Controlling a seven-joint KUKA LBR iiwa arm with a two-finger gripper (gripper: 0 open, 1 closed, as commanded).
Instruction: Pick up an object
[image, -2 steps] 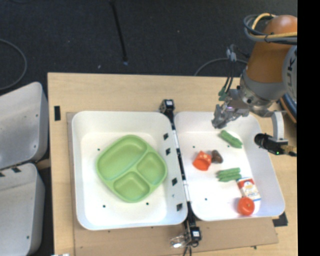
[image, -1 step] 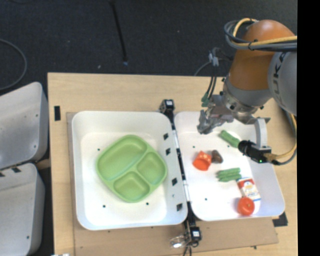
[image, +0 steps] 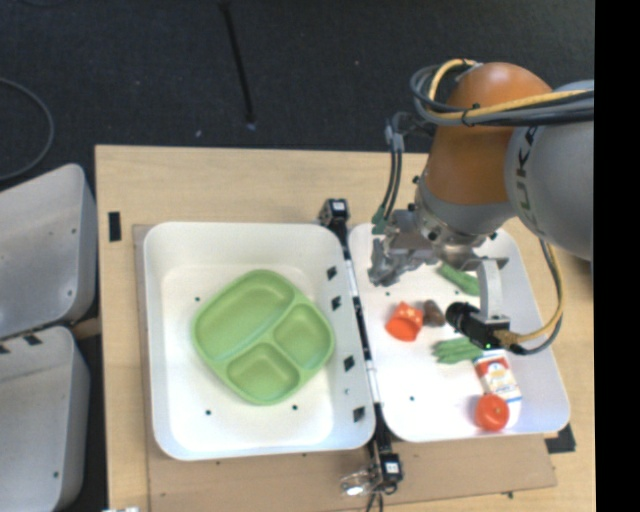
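Note:
The right bin (image: 440, 420) holds several small toys. An orange piece (image: 404, 323) lies near its middle, with a small dark brown item (image: 433, 313) just to its right. A green leafy toy (image: 457, 350) sits lower, and another green piece (image: 458, 279) shows under the arm. A small white carton (image: 497, 376) and a red tomato-like ball (image: 491, 412) rest at the bin's lower right. My gripper (image: 385, 268) hangs over the upper left of this bin, above and left of the orange piece, with nothing seen between its fingers.
The left bin (image: 170, 420) carries a green divided plate (image: 264, 336). A black divider with clips (image: 352, 320) runs between the two bins. The arm's orange band (image: 480, 130) and cables overhang the right bin's back. Wooden bench edges surround both bins.

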